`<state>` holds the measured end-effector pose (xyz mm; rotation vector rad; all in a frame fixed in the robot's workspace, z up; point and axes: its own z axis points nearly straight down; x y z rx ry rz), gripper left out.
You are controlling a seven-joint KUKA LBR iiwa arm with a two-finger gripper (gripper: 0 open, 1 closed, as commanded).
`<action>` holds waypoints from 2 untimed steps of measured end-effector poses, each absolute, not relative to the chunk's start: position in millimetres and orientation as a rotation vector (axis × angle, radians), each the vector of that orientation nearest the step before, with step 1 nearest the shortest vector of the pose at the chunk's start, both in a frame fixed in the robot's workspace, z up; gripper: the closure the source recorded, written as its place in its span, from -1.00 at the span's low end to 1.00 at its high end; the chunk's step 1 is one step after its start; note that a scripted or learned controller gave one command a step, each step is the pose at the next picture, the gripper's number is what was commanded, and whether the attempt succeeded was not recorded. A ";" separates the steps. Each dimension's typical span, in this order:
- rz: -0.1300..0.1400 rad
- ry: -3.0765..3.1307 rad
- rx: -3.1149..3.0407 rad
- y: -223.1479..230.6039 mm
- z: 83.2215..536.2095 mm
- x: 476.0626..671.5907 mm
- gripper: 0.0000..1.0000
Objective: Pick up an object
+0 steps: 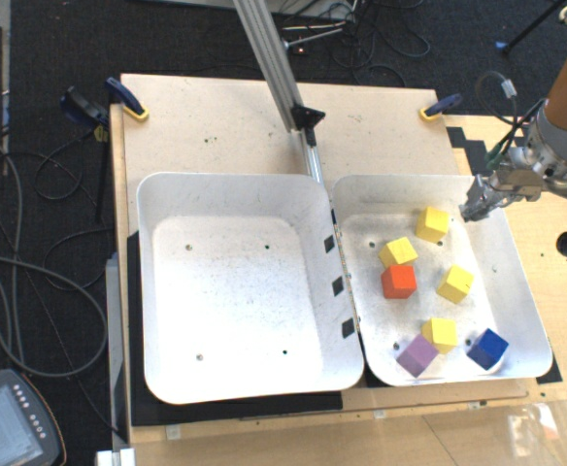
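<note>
While the tool (478, 205) hangs over the right bin's (516, 289) far rim, I cannot tell its state. I see seven blocks (399, 281) lying in that bin.

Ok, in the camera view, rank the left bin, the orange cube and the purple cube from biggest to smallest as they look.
1. left bin, by far the largest.
2. orange cube and purple cube: they look about alike, so I won't rank them.
</note>
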<state>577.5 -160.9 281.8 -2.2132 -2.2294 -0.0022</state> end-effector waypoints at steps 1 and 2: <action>-0.001 -2.229 -2.211 -106.1 263.8 571.4 1.00; -0.002 -2.230 -2.210 -50.3 266.1 565.1 1.00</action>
